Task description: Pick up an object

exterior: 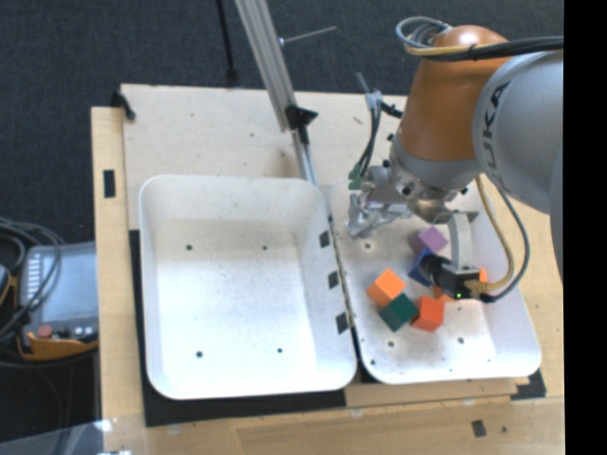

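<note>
Over the right-hand bin, the arm hangs above a small heap of blocks.

The left shallow white plastic bin (237, 282) bears no blocks; in the right shallow white plastic bin (455, 358) lie an orange cube (386, 286), a dark green cube (398, 310), a red-orange cube (429, 314) and a pale purple block (432, 241), close together. The metal two-finger gripper (365, 218) sits upper left of them, gripping nothing; whether its fingers are spread I cannot tell. A clean pick likely means centring over the orange cube, the most exposed block.
</note>
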`<state>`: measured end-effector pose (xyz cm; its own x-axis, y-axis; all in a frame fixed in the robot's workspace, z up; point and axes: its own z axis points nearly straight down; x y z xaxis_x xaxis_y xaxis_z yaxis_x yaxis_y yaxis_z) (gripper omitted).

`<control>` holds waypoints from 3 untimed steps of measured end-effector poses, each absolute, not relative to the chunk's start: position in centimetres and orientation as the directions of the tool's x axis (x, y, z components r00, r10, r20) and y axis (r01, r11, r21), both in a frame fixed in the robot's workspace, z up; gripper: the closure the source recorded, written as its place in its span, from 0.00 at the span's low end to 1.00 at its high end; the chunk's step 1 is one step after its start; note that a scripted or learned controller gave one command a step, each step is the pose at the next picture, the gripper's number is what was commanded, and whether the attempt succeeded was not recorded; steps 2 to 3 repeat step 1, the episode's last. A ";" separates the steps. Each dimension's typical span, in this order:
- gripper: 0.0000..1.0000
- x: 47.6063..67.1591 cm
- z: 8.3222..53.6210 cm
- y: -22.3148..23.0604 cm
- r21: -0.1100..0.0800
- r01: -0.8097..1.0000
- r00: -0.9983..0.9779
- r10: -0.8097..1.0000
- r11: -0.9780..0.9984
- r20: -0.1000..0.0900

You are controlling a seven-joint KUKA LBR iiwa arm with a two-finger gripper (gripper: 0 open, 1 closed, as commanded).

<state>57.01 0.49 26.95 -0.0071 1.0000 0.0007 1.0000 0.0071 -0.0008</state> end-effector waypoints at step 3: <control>1.00 55.5 25.9 5.8 -0.001 1.000 -0.007 1.000 0.007 0.000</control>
